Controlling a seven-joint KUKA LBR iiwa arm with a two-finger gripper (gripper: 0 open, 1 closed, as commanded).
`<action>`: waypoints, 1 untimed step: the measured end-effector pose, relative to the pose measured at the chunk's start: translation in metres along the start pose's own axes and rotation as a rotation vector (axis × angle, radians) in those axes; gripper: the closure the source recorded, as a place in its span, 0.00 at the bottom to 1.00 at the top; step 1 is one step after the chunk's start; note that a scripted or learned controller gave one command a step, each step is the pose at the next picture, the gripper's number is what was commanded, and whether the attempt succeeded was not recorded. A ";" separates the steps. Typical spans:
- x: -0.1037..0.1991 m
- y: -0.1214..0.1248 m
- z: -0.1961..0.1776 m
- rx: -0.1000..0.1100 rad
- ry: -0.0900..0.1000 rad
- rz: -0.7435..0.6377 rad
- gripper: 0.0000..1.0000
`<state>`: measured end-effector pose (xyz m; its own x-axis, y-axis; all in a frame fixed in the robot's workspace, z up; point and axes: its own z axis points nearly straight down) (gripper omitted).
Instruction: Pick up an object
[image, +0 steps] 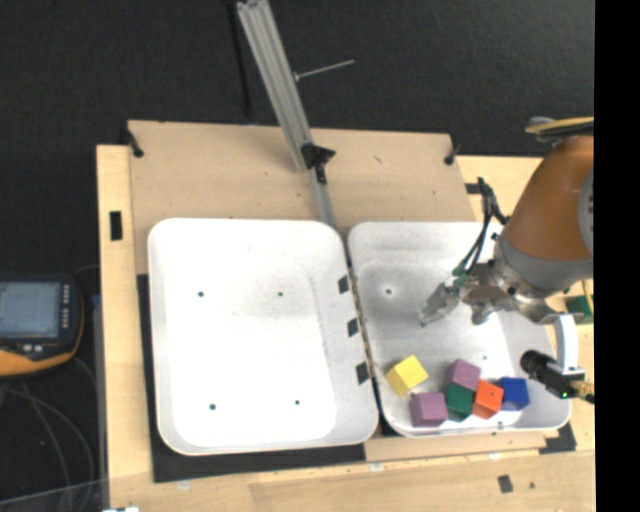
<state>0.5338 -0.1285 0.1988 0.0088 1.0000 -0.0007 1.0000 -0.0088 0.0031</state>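
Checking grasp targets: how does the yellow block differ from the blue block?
The yellow block sits apart at the cluster's left, nearer the bin's middle; the blue block is at the right end, against the orange block. Yellow looks turned diagonally to the bin's edges, while blue looks squarer to them. Both are small cubes of similar size in the right bin, below the gripper.
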 end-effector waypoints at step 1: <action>0.000 0.000 0.000 -0.001 0.000 0.001 0.00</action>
<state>0.5338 -0.1285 0.1988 0.0102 0.9999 -0.0010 0.9999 -0.0102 0.0037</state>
